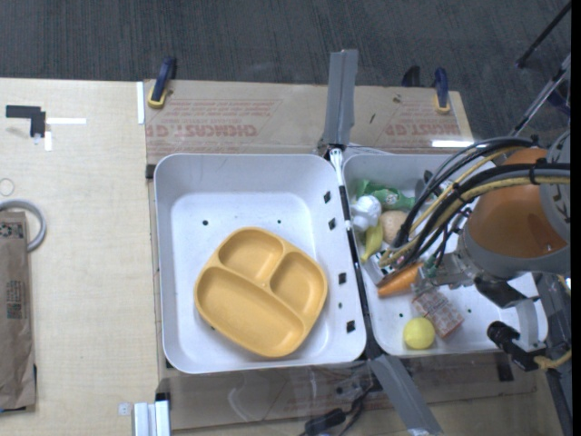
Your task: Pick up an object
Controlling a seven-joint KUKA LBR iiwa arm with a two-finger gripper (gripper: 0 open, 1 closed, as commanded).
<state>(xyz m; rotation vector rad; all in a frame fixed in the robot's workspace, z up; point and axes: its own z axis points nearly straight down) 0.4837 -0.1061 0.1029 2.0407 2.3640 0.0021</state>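
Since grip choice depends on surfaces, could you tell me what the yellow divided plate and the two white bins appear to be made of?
The yellow divided plate looks like moulded plastic: uniform colour, rounded compartment walls, soft satin sheen. The left bin and right bin seem to be thin white plastic or coated metal; their smooth, faintly glossy walls and rolled rims leave it open.

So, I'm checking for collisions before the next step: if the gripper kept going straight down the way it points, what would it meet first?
Probably the orange carrot in the right bin, though cables hide the gripper and depth is unclear.
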